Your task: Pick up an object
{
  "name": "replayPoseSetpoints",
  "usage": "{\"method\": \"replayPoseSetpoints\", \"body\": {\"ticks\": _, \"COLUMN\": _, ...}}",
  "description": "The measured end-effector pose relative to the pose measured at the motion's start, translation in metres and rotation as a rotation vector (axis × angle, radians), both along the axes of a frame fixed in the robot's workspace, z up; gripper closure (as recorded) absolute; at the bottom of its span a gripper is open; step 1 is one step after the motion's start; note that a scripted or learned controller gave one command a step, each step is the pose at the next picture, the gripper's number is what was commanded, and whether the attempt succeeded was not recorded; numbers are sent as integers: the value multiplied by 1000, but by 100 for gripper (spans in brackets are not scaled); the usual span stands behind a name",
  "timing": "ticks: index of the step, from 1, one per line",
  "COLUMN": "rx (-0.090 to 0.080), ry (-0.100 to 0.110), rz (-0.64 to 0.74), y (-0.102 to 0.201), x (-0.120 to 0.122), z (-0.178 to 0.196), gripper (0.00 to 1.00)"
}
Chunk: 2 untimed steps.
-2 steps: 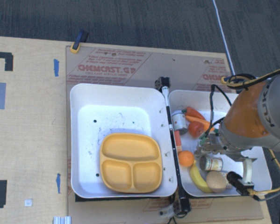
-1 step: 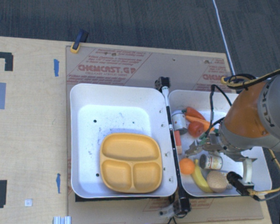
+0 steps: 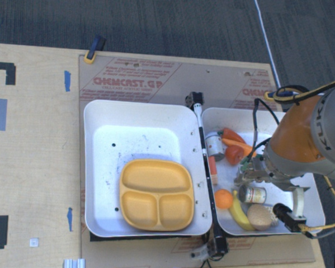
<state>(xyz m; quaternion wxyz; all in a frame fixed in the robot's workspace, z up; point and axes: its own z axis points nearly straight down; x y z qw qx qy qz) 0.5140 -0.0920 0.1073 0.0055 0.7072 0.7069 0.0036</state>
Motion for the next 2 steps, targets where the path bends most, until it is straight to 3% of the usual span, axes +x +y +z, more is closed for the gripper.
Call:
{"method": "replayPoseSetpoints", "body": {"ticks": 1, "rx": 0, "ry": 0, "rz": 0, "y": 0, "x": 0, "z": 0, "gripper": 0}}
{"method": "replayPoseSetpoints", "body": {"ticks": 2, "rx": -1, "ry": -4, "rz": 0, "y": 0, "x": 1, "z": 10, "gripper": 100}}
